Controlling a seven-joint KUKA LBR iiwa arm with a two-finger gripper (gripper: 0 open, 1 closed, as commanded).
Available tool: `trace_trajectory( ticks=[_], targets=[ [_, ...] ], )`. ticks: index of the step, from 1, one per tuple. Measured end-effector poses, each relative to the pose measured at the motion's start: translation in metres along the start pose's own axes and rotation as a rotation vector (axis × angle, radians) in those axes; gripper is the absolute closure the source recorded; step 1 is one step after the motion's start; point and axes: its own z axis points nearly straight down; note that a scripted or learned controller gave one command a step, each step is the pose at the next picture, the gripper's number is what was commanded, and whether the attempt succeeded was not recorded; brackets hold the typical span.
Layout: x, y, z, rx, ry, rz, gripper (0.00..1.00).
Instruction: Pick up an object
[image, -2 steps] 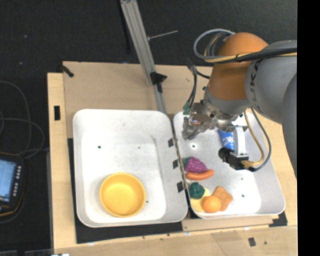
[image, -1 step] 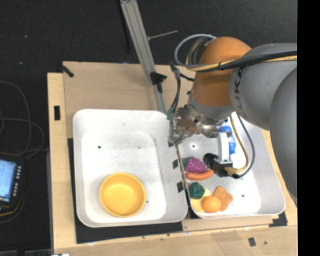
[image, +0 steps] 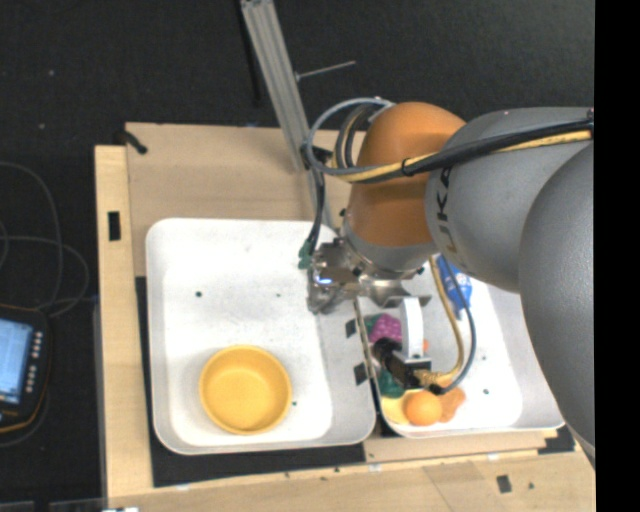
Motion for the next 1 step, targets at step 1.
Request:
trace_trajectory(
  ticks=[1],
  targets=[
    [-0.0024, 0.001, 0.0003, -0.001, 0.0, 0.005, 0.0]
  ],
)
